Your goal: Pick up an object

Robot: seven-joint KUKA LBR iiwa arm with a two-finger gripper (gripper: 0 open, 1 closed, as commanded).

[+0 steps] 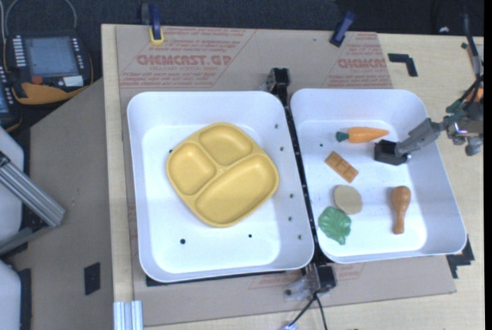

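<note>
Carrot (367, 135) looks like my best candidate. It lies on its side in the right bin (435, 181), nearer the gripper (461, 126) than anything else, with its orange tip pointing toward the jaws and its green top away from them. The gripper hangs over that bin's outer rim, and I cannot tell whether the jaws are wide or narrow.

I'd judge the carrot to be a light, rigid plastic toy with a smooth, tapered, slippery body. A pinch near the tip could squirt it out, so I'd close across the thick middle, square to its length.

The drumstick (400, 207) lies almost as near the jaws, off to the other side. Farther out from them are a brown block (340, 166), a beige disc (348, 200) and a green leafy piece (335, 224), with the disc and leaf touching or nearly so. Farthest from the jaws, a yellow plate (223, 173) sits in the left bin (154, 128).
</note>
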